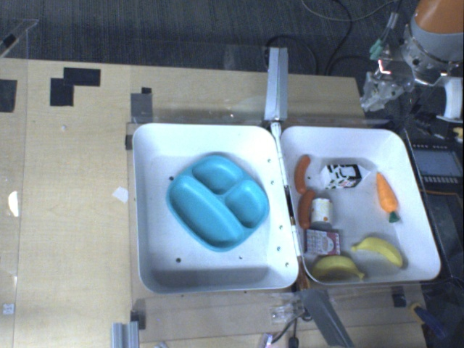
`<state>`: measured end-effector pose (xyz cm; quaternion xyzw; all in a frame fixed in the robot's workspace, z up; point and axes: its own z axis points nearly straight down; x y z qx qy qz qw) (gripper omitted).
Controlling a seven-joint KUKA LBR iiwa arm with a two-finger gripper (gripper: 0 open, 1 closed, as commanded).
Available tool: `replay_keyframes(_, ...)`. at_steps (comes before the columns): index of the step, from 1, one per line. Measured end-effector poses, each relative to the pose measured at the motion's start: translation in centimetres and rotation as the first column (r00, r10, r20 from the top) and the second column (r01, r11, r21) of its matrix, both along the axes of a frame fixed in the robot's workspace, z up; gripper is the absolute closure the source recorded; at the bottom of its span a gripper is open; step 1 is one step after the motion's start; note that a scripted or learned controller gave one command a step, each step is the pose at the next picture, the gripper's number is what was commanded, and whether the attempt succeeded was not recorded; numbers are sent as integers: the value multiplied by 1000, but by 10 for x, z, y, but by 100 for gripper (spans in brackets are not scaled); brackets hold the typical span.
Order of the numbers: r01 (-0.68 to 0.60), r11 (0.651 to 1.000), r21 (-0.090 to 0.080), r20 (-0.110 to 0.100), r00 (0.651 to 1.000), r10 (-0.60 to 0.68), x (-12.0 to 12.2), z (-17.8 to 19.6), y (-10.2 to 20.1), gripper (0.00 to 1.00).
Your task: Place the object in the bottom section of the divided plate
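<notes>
Blue divided plate (218,201), no legible writing.

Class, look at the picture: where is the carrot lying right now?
The carrot lies in the right bin, near its right wall, above the bananas and right of the black-and-white carton.

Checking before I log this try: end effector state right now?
End effector: up above the right bin's far corner, nothing visibly held; open or closed cannot be told from this view.
</notes>
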<state>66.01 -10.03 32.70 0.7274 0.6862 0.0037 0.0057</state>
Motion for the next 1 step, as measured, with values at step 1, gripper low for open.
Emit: replay_keyframes(1, -90, 996, 3, -10, 996, 90, 10, -188, 5, 100)
